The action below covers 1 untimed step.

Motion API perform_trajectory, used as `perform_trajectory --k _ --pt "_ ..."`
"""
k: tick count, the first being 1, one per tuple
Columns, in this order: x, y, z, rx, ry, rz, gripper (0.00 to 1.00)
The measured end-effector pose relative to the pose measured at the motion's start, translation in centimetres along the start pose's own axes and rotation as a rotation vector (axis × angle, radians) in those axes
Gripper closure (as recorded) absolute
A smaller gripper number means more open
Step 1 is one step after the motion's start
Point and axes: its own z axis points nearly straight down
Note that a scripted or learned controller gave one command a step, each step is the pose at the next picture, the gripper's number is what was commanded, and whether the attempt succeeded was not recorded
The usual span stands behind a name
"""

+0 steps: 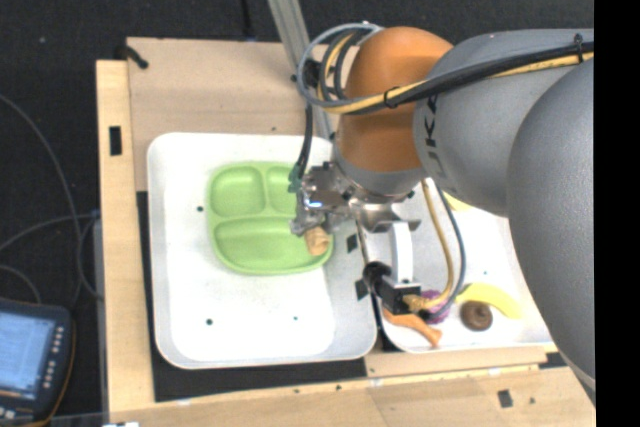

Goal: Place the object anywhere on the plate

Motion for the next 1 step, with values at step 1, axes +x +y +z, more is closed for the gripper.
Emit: perform_trajectory --k 1 --pt "-0.31 -0.10 -1.54 -0.003 -0.001 0.003 1.00"
